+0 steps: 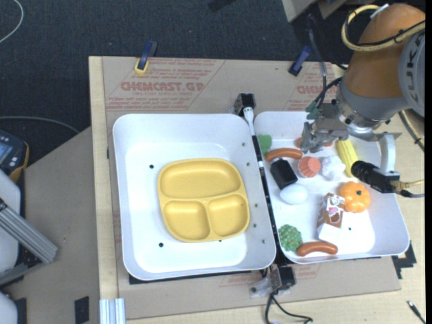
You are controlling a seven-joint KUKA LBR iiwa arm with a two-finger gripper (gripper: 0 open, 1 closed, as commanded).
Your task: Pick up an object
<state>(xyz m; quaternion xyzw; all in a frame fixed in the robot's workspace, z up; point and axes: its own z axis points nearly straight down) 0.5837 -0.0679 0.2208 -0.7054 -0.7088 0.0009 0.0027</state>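
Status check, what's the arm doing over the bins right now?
Gripper low over right bin, far end. Nothing seen held. Sausage, pink piece, corn crowded beneath. Yellow tray sits in left bin.

Two white bins (128, 181); left bin holds a yellow three-compartment tray (202, 199); right bin holds a black block (283, 173), white egg (293, 194), two reddish-brown sausages (317, 249), green broccoli (290, 235), yellow corn (347, 154), orange pumpkin (354, 197); bench (108, 93) tan with red lettering; arm (385, 46) grey with orange band.
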